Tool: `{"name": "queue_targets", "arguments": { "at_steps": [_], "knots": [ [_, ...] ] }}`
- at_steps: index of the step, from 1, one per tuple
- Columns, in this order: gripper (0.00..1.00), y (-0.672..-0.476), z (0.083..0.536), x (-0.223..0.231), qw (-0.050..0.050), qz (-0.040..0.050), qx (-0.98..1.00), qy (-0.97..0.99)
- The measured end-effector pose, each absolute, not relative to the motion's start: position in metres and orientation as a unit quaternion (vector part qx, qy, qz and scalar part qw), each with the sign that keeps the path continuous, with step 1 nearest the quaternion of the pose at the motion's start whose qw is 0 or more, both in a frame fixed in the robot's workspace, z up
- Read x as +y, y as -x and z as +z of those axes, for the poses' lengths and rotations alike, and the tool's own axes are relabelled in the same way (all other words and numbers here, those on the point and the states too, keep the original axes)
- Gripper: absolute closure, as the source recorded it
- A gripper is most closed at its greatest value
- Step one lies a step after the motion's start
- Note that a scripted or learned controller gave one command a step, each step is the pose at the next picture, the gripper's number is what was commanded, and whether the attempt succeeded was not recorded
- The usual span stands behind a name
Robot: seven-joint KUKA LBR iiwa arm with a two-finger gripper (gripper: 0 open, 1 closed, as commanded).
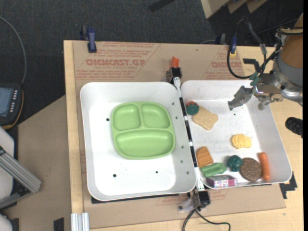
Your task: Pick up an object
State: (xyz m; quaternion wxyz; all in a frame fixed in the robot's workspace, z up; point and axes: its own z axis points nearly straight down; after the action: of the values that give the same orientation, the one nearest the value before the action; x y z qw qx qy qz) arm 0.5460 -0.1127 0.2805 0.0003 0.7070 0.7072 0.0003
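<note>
The right bin holds several toy foods. A tan slice of bread lies by a teal and red piece at its left side. Mid-bin sits a yellow corn piece. Along the front lie an orange waffle, a green pickle, a teal piece, a brown patty, an orange sausage and a purple box. My gripper hangs over the bin's back right part, open, with nothing between its fingers.
The left bin bears a green divided plate. A black divider with clamps runs between the bins. Black cables hang by the arm's wrist at the back right.
</note>
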Motion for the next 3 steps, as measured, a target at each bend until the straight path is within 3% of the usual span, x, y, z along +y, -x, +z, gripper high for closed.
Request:
{"name": "queue_targets", "arguments": {
  "at_steps": [1, 2, 3],
  "knots": [
    [0.00, -0.543, 0.196, -0.180, -0.003, -0.0026, 0.705, -0.709],
    [0.00, -0.525, 0.079, -0.185, -0.002, -0.0014, 0.706, -0.708],
    [1.00, -0.529, 0.096, -0.185, 0.003, 0.0014, 0.707, -0.707]
  ]
}}
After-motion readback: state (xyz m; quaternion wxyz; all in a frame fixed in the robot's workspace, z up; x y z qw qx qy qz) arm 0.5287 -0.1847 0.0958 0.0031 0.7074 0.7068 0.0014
